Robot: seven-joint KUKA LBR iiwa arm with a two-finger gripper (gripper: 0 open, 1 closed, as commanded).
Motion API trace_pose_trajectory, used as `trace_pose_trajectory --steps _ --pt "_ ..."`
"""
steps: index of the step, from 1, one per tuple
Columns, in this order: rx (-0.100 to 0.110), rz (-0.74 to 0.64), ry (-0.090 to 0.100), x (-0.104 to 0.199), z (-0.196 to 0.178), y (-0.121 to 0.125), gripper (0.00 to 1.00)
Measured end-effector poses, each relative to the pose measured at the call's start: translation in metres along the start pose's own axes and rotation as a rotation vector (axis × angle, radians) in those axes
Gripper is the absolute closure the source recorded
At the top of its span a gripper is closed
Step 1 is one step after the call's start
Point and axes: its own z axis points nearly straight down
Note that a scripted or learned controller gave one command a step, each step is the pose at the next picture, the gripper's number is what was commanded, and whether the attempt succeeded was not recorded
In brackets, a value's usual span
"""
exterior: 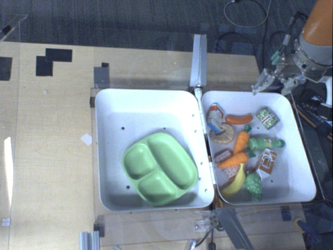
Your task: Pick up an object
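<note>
Two white bins sit side by side on the light wood table (47,155), walls touching along the middle seam. Left bin (112,119) is the roomier one: a green divided plate (160,168) lies low in it, tilted toward the near right corner, with bare floor open along the far and left walls. Right bin (299,155) is crowded down its left and middle, with free floor along the right wall and the near right corner.

Grey arm with an orange band (318,27) hangs at the upper right, outside the right bin's far right corner. Gripper (270,79) points left and down, sitting just over the bin's far rim, apart from every object. Fingers look spread, nothing between them.

Objects in the right bin, larger first: a yellow banana (235,182) near the front left wall, two orange carrots (240,141) (232,160) crossing the middle, a green bottle-like item (265,142) just right of the upper carrot, a round cookie-like piece (222,133) by the seam wall, and a red sausage (238,119) near the far side. A green broccoli piece (254,184) sits beside the banana. A brown and white carton (266,162) and a green and white carton (267,118) lie toward the right. A small red and blue packet (214,113) crowds the far left corner.

Black cables (244,14) loop on the dark floor beyond the table.
</note>
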Motion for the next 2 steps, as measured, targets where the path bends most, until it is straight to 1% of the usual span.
trace_pose_trajectory --steps 1,2 --pt "-0.003 0.022 0.001 0.021 0.18 -0.011 0.0" --pt "-0.005 -0.004 0.002 0.033 0.19 -0.095 0.0"
